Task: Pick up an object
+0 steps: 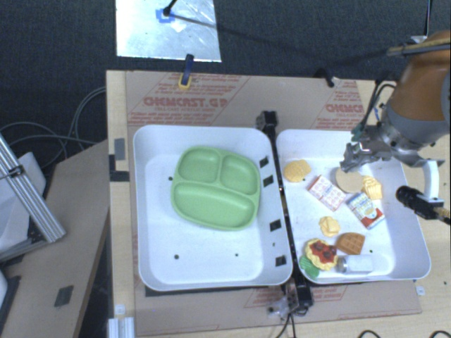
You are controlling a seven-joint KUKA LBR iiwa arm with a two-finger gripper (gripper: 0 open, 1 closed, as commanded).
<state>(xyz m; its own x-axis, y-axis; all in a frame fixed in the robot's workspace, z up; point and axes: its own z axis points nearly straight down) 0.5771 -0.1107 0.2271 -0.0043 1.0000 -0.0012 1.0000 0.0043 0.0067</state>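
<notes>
The pick has not been made — nothing is lifted, and every candidate object lies on the floor of the right-hand shallow white bin (416, 248). The grey two-finger gripper (352, 159) hangs over that bin's far right part, below the orange band of the arm, with its tips just above or possibly touching the flat round tan disc (347, 182); from this slant contact cannot be settled. Whether the fingers are apart or together cannot be told either: the tips are small, dark and blurred against the bin.

Just right of the disc stands a small yellow toy piece (371, 187). Toward the bin's middle lie a pink-and-white patterned packet (325, 192) and a red, white and blue carton (366, 209), and at the far left side of that bin a yellow bun-shaped toy (297, 169). Along the near edge sit another small yellow lump (329, 225), a brown waffle-like toy (350, 243), a round toy pizza with red topping on a green base (320, 253) and a pale clear bottle lying on its side (358, 263).

The left-hand white bin (151, 189) carries a light-green divided plastic plate (215, 187), well apart from the gripper.

As I judge it, the approach is about finished — closing on an object, most likely the disc, and lifting it clear remain.
</notes>
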